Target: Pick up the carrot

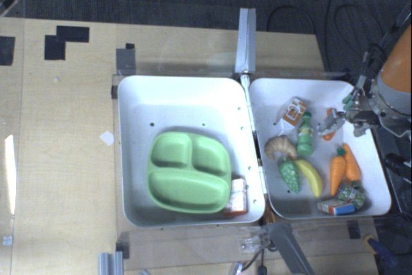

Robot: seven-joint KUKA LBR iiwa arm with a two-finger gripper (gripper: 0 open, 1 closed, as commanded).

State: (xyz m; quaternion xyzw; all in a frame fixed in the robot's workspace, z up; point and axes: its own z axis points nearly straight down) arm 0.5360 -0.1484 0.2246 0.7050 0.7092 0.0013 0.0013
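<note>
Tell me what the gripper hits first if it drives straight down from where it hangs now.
Probably bare bin floor. The gripper hangs over the right bin, between the green bottle and the carrot, which lies nearer the front. Height is unclear from this slant, so a finger could clip the bottle.

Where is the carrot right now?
The carrot lies in the right bin, near its right wall, just right of the banana and below the gripper.
</note>
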